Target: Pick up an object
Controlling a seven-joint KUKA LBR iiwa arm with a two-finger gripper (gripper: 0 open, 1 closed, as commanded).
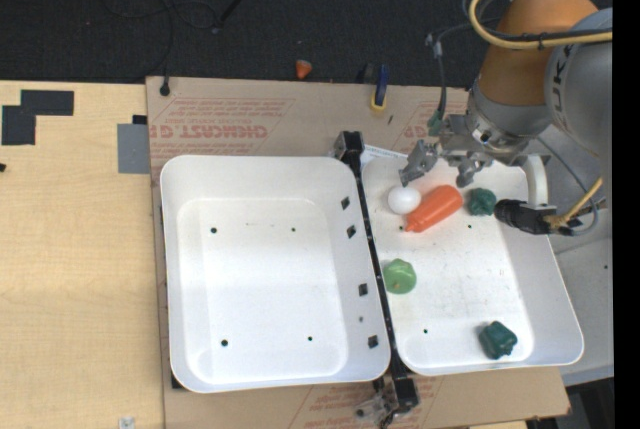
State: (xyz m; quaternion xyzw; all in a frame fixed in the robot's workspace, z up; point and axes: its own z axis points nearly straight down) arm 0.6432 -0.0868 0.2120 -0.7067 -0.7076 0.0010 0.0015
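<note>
- Camera view shows the gripper (440, 167) hanging over the back part of the right bin (545, 312), just above a white ball (403, 200) and an orange carrot (434, 208); its fingers are spread and pinch nothing.
- Ball and carrot touch each other, near the bin's back left corner, close to the divider (362, 237) between the bins.
- Carrot looks like a light plastic toy, stiff and smooth — probably a little slippery. Its thick middle seems the best place to take hold, across the narrow width.
- Ball is round and may roll away from a closing finger.
- Dark green piece (481, 202) lies just beside the carrot's right end, so room there is tight.
- Light green ball (400, 276) and another dark green piece (498, 339) sit well apart toward the front — open floor lies between them.
- Left bin (200, 217) offers wide free space.
</note>
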